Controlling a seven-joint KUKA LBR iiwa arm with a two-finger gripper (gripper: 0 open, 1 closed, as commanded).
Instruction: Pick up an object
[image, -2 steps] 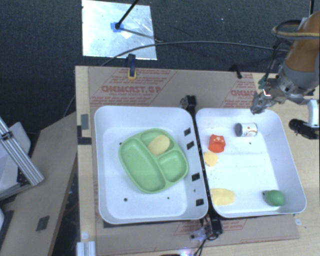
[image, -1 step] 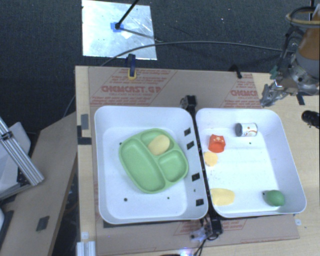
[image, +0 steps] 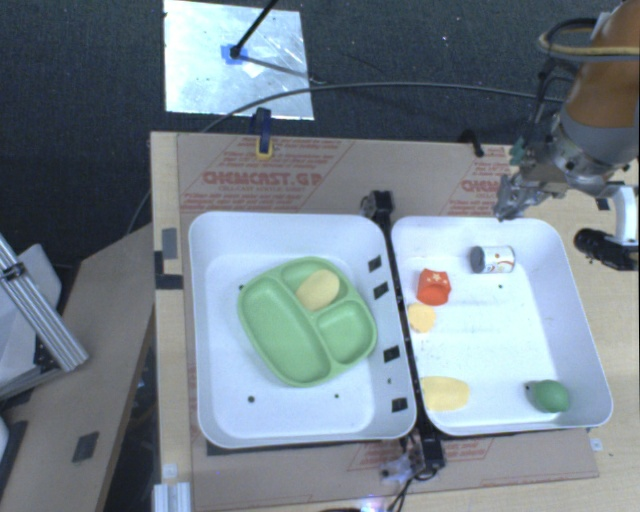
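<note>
The right bin (image: 560, 300) holds a small grey and white can (image: 492, 260) lying on its side, a red piece (image: 433, 287), a small yellow-orange piece (image: 422, 318), a yellow lemon-like piece (image: 444, 393) and a green ball (image: 548, 396). In the left bin (image: 215, 300) lies a green divided plate (image: 300, 325) with a yellow piece (image: 318, 290) in one compartment. My gripper (image: 508, 205) hangs over the far edge of the right bin, above and behind the can, with nothing seen in it.
A cardboard sheet (image: 300, 170) lies under both bins. Black clips (image: 380, 205) sit along the seam between the bins. A shiny foil square (image: 235, 60) lies at the back, and a metal rail (image: 35, 310) at the left.
</note>
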